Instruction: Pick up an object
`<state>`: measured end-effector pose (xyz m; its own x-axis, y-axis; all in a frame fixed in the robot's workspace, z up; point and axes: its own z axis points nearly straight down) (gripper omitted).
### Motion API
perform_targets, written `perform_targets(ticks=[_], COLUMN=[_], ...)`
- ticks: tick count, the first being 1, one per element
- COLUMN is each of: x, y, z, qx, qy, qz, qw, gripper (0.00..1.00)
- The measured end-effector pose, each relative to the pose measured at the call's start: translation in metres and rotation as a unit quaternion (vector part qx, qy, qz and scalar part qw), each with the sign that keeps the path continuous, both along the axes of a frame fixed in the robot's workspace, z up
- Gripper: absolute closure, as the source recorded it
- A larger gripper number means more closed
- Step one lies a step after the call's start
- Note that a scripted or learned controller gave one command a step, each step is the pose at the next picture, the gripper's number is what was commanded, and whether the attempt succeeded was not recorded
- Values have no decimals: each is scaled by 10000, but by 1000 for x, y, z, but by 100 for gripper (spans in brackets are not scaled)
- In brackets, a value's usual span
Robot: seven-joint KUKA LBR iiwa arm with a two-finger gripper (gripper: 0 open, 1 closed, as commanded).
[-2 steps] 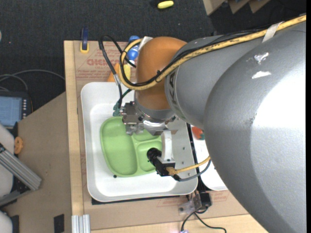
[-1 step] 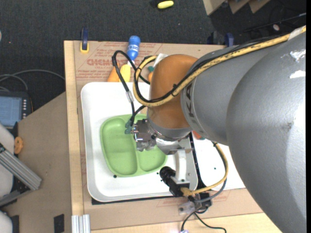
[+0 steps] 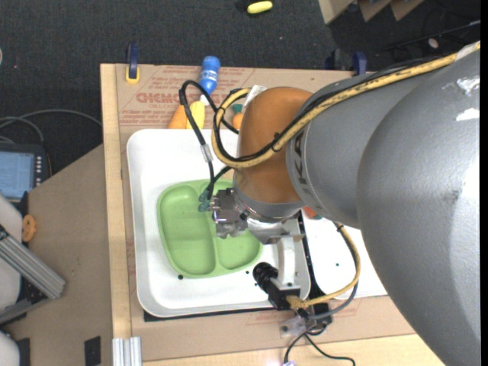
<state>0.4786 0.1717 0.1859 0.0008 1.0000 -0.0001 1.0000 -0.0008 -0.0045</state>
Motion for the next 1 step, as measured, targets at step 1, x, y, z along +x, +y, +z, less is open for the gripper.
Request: perform_targets(ticks=[1], x=[1], y=[-9], z=[25], qx=[3], qy=[-38], qz=[1], qw=[10000], gripper=[100])
